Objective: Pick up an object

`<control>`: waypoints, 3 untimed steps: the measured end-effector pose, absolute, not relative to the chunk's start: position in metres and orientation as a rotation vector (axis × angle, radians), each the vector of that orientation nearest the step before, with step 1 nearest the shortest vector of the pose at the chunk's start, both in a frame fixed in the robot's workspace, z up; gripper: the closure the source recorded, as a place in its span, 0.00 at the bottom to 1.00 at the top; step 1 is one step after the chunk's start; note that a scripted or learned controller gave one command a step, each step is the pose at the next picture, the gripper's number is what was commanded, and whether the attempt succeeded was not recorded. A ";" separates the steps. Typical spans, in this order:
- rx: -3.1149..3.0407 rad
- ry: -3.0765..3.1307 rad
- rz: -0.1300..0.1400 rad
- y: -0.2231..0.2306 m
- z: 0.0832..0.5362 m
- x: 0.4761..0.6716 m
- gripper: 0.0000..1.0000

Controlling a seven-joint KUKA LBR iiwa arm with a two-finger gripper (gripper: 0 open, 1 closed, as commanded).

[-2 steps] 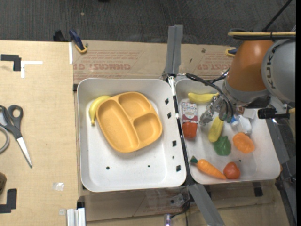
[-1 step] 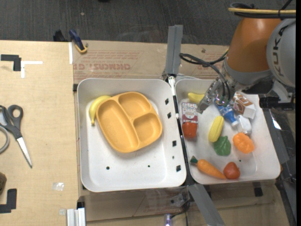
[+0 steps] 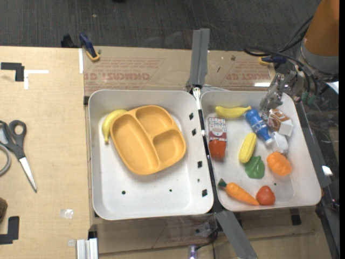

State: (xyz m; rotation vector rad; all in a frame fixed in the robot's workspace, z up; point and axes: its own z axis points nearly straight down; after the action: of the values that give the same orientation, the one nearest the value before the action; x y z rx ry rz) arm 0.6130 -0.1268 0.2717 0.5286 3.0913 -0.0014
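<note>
Two bins (image 3: pixel 97 161) | two bananas (image 3: pixel 233 111) | one carrot (image 3: pixel 241 193) | one plate (image 3: pixel 147 139)

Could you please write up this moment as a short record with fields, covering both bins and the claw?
left bin: orange divided plate, banana tucked against its left edge
right bin: banana, ketchup bottle, corn cob, blue bottle, brown-and-white carton, green pepper, orange fruit, carrot, tomato
claw: over the right bin's upper right, above the blue bottle and carton
bench, left side: scissors
</note>
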 end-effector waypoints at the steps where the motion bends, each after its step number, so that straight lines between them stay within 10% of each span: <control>1: 0.528 3.092 -0.001 -0.127 0.272 0.613 0.00; 2: 0.496 3.098 0.000 -0.133 0.095 0.609 0.00; 3: 0.411 3.113 0.000 -0.157 0.092 0.537 0.00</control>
State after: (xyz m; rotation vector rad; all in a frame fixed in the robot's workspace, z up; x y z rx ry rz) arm 0.5373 -0.1572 0.0923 0.4114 3.1127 -0.0001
